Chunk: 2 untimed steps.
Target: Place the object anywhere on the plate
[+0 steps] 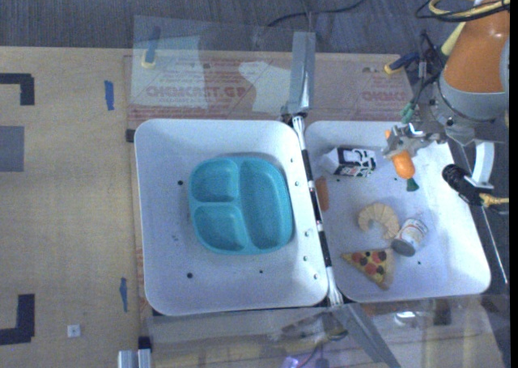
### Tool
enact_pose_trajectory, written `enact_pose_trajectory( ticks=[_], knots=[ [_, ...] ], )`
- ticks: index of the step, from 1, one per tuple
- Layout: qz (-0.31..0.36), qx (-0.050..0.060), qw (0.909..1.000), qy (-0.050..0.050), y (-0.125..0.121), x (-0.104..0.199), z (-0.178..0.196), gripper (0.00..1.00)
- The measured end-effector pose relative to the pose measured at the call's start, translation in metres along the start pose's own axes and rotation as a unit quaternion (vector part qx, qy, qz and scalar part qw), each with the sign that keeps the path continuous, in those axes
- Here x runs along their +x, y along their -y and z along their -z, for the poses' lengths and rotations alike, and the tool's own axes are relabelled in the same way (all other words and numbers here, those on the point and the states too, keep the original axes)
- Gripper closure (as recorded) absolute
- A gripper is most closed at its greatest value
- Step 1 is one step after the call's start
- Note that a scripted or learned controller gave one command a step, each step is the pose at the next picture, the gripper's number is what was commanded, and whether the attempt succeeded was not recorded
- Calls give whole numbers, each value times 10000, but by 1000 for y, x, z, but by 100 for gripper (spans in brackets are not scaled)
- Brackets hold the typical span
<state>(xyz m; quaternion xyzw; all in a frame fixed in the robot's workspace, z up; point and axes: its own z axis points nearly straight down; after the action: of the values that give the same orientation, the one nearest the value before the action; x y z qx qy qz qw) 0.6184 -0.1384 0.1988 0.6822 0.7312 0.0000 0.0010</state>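
The gripper (402,141) is seen over the right bin (461,269); whether it is clenched cannot be told. A toy carrot (404,167) is noted just below it, a black-and-white carton (354,161) beside it to the left, then a croissant (379,217), small can (409,236) and pizza slice (369,264) farther down. The teal divided plate (240,204) is recorded farthest left, in the left bin (162,221).

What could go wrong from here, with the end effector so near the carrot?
The end effector sits at the carrot, near the right bin's back wall; a grasp may slip there. The milk carton lies close and could get pushed. The plate is in the other bin, across the raised divider.
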Motion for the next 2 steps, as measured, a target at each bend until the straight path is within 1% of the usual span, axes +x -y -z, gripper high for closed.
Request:
enact_pose_trajectory(
  ticks=[1,2],
  knots=[
    [-87,-6,10000,-6,7,75,46,100],
    [624,7,9981,-12,8,149,-1,100]
  ],
)
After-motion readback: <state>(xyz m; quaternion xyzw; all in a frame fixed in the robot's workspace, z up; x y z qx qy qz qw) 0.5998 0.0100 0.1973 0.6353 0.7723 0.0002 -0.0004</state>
